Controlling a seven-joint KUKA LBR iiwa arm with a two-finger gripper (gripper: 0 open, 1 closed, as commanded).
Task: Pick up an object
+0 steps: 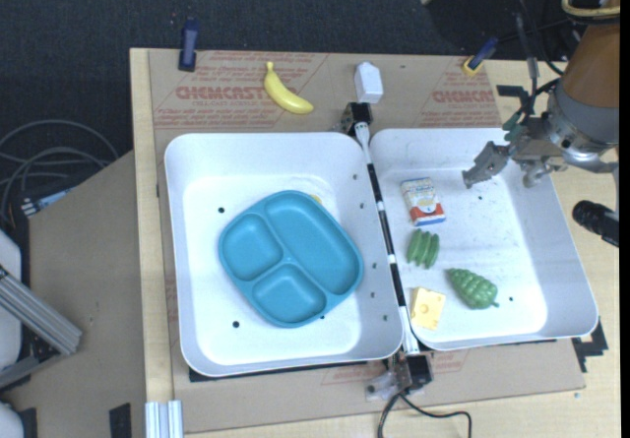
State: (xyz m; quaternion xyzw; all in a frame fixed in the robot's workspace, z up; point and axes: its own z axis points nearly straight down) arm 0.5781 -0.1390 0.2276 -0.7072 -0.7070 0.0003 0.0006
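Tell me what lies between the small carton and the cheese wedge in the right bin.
In the camera view, a green pea pod lies between the small carton and the cheese wedge.

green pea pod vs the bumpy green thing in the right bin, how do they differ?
The pea pod is smaller and slimmer, made of smooth lengthwise ridges; the bumpy green piece is bulkier with a knobbly surface. The pea pod lies close to the divider between the bins, below the small carton; the bumpy green piece sits farther right and lower. Both are green, lying flat in the right bin.

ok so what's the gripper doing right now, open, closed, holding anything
gripper: open, nothing between its fingers, above the upper part of the right bin.
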